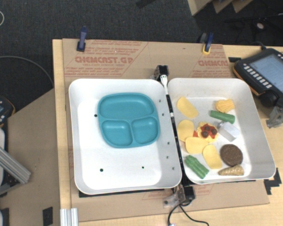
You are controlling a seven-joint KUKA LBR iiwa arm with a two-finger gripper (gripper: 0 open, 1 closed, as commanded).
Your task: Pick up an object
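While lying in the right bin (254,102) | green stick (222,116) long axis left-right, slightly downward | pincer state: cannot tell

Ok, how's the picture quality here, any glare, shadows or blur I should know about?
Camera view: lighting even and soft; the left bin looks bright with mild washout but no hard glare; faint shadows under the teal tray and toy food; focus slightly soft overall, small food details fuzzy.

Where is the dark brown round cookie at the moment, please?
In the camera view, the dark brown round cookie lies in the right bin, near its front right corner, just above the tan ridged piece and right of a yellow chip.
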